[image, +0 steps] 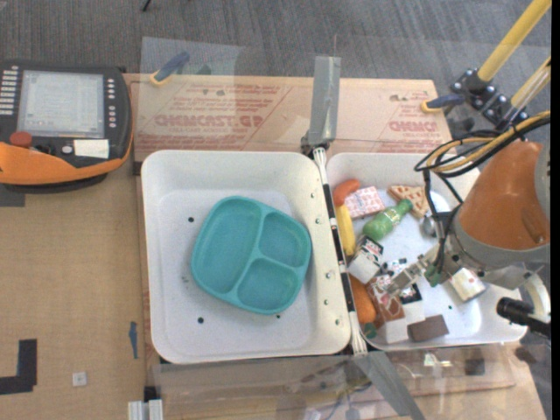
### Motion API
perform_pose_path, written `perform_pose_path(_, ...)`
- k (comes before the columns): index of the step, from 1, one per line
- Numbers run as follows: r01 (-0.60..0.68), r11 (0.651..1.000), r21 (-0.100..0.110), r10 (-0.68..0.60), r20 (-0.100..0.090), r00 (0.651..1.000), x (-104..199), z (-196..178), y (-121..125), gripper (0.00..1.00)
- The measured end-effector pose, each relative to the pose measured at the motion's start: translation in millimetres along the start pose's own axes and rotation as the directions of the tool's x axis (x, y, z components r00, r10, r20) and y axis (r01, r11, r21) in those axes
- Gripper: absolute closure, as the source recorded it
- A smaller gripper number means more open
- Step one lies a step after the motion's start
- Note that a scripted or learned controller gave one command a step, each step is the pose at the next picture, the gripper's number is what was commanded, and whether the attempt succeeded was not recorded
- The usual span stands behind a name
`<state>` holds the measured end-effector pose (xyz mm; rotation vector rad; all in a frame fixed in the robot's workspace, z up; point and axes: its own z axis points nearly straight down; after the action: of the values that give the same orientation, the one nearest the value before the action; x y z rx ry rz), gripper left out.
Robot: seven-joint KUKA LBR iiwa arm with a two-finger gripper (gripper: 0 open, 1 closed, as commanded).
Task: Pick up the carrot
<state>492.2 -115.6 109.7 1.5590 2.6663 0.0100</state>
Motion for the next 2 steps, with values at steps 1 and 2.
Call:
perform_pose_path(1,0.0,1.0,0.0,0.0,0.0,1.0,0,0,0,0.0)
perform_pose_path(2,0.008,1.0,-0.008,-0.008,-0.01,1.0,5,-15,6,1.0)
